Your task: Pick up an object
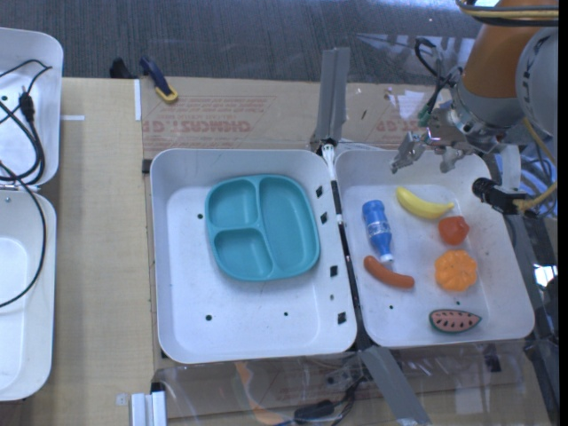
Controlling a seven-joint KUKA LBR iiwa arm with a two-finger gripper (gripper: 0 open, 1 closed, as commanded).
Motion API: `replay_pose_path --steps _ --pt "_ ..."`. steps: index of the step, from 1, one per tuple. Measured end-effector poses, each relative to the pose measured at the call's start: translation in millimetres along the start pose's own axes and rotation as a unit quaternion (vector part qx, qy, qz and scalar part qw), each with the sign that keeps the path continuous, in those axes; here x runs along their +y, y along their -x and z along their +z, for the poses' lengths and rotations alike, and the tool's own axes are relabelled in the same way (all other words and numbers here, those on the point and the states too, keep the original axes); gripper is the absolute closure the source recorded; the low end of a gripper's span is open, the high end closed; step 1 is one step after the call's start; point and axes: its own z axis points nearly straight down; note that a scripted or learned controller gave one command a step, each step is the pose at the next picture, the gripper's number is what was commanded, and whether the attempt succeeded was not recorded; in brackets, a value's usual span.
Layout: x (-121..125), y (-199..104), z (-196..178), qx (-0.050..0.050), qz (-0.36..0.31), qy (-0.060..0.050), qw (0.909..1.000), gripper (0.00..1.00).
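Note:
In the right bin (515, 327) lie a yellow banana (423, 204), a blue bottle (377, 229), a red tomato-like fruit (453, 230), an orange fruit (456, 271), a sausage (389, 274) and a watermelon slice (454, 320). My gripper (429, 155) hangs above the bin's far edge, just beyond the banana, with its fingers spread open and nothing between them.
The left bin (177, 318) holds a teal divided plate (263, 226). A grey upright divider (333, 96) stands between the bins at the back. White tubs with black cables (22, 149) sit at the far left. A blue-and-yellow tool (158, 81) lies on the bench behind.

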Motion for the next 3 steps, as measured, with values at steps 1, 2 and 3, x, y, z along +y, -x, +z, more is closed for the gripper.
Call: replay_pose_path --steps 1,2,3 --pt "-13.8 29.4 100.6 0.000 0.002 0.001 1.0000 0.00" --pt "-13.7 30.4 91.3 -0.001 0.003 0.001 1.0000 1.00" --pt "1.1 -51.0 -34.5 0.000 -0.001 0.002 1.0000 1.00"
